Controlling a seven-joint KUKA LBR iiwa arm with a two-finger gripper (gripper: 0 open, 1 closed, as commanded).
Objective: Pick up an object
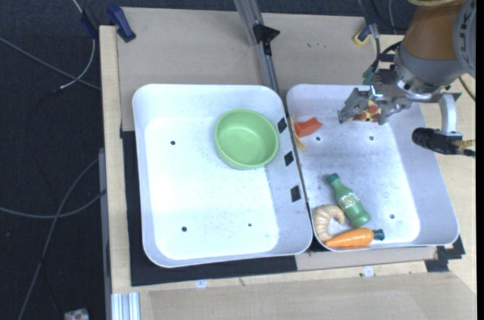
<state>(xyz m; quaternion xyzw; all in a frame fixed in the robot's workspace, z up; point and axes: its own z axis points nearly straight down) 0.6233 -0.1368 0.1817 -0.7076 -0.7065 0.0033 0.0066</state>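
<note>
Red and yellow show between the fingers of the tool, a small toy-like object too blurred to name more closely; the fingers look clenched on it, though how securely is hard to judge. It sits at the tool's tip, low over the upper part of the right bin, so the pick seems near its lifting step and the coming move is straight up, away from the bin floor.

Other candidates lie well apart from the tool. An orange scrap-like piece rests to its left by the bin's inner wall. Toward the near corner, a green bottle lies with its long axis slanting from upper left to lower right, touching a pale shrimp-like curl and just above a toy carrot lying along the bin's front edge. A green bowl stands in the left bin.

Nothing crowds the tool; a lift should meet no obstacle on this surface.
</note>
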